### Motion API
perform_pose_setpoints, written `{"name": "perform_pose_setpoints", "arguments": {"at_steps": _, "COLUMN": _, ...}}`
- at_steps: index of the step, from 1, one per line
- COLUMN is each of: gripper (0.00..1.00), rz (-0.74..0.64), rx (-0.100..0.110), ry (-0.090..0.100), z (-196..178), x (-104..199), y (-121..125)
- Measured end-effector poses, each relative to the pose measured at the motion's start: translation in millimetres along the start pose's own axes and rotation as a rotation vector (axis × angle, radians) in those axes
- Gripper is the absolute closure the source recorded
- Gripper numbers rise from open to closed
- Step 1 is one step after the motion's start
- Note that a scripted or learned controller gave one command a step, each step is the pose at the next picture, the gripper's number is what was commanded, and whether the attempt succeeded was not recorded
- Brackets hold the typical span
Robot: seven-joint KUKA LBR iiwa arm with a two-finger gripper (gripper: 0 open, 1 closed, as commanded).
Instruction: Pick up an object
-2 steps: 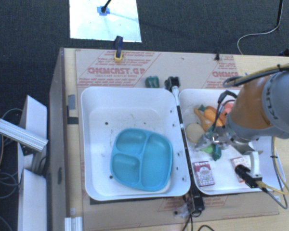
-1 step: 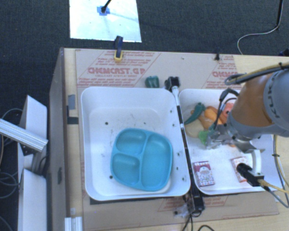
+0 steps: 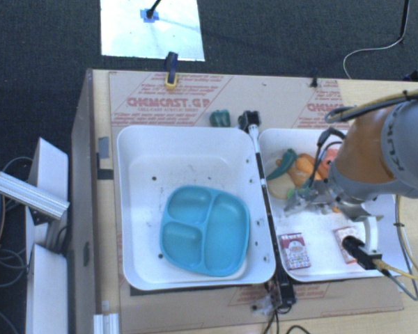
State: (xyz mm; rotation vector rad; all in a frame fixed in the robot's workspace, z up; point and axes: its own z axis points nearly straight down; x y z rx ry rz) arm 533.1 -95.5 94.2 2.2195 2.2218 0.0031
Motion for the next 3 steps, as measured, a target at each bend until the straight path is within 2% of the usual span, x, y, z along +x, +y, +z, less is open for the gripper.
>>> {"name": "perform_pose_setpoints", "arguments": {"at_steps": 1, "gripper": 0.0, "rz": -0.003, "rx": 0.0, "ry": -0.001, "z": 9.9, "x": -3.9, "y": 88.2}}
{"name": "perform_pose_setpoints", "arguments": {"at_steps": 2, "gripper": 1.0, "rz": -0.004, "rx": -0.002, "ry": -0.001, "z": -0.8, "x": -3.9, "y": 89.0}}
{"name": "perform_pose_setpoints", "arguments": {"at_steps": 3, "gripper": 1.0, "rz": -0.004, "rx": -0.002, "ry": 0.0, "z": -91.0, "x": 61.5, "y": 61.3}}
